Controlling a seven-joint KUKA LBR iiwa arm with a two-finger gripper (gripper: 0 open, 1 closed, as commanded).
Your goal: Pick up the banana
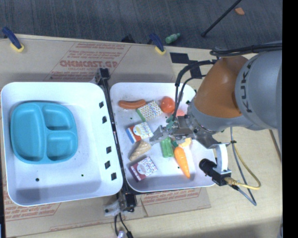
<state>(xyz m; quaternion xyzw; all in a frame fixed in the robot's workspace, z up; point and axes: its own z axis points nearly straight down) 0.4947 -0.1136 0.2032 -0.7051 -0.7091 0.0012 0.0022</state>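
Orange carrot (183,161) lies nearest in the right bin (159,186), with one of three small cartons (145,167) and a tan roll (139,150) alongside. Just behind, the banana (186,143) shows one yellow end, touching the carrot. It is tucked under the end effector (169,131), whose spread I cannot tell. A green piece (166,147) crowds it. Farthest back are one sausage (131,103) and one tomato (167,104).

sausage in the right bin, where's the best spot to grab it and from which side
Its middle, from straight above, closing across the narrow width. The sausage lies flat and lengthwise near the right bin's far wall, with bare floor on both long sides; a checked packet crowds its right end.
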